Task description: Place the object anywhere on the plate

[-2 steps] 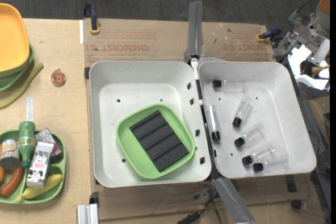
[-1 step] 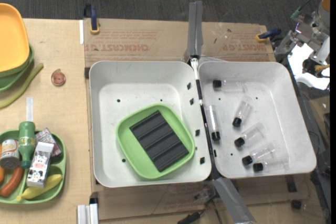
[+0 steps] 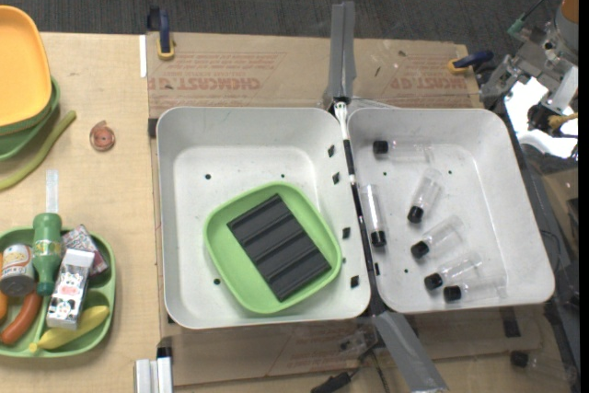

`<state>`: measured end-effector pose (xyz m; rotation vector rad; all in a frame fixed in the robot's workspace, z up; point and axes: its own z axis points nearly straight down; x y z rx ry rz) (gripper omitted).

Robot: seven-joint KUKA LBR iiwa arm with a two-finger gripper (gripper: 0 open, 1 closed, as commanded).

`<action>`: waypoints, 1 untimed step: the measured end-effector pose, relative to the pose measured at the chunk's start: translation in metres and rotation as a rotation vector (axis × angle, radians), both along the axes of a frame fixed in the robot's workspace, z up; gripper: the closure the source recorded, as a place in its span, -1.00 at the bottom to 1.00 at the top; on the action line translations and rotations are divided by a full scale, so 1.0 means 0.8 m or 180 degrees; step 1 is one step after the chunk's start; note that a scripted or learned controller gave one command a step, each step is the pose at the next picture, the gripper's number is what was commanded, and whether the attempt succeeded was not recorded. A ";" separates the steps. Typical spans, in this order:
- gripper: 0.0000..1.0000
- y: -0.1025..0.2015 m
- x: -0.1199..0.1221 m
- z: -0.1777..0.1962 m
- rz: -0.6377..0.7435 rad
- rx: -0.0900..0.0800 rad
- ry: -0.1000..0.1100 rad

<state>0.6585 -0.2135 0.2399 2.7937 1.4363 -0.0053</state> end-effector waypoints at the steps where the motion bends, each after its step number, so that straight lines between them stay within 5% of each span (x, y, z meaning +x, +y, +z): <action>1: -1.00 -0.002 0.001 -0.004 -0.0072 0.0004 -0.0002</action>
